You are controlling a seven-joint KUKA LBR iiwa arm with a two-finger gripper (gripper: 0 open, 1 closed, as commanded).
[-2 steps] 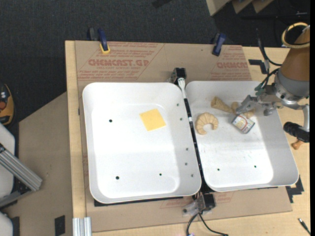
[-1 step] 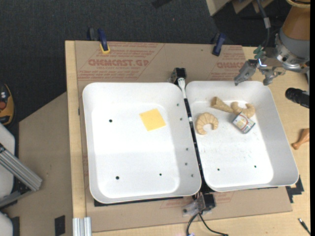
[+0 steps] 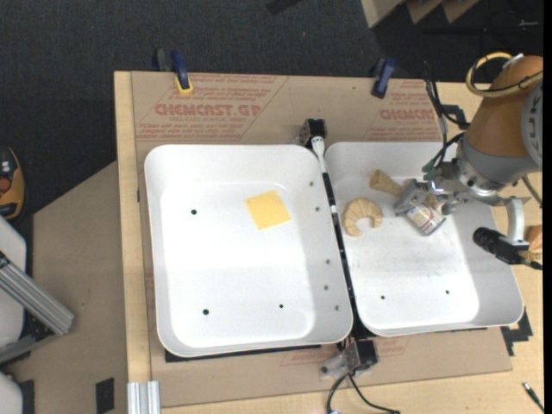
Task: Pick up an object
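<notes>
Dark carpet point(image 3: 129, 15) all around, and the desk point(image 3: 129, 231) is topped with a brown board with red print on it, pinned at the far edge by two blue clamps point(image 3: 179, 67), with the two white bins sitting side by side. The left bin point(image 3: 172, 300) has just a flat yellow square point(image 3: 267, 210) lying in its far half, while the right bin point(image 3: 414, 309) has a croissant-shaped piece point(image 3: 363, 216) near the divider and a small tan chunk point(image 3: 384, 181) just behind it. The hand point(image 3: 424, 210) is down in the right bin just right of the croissant, and honestly I can't tell whether it's open, shut or gripping anything.
</notes>
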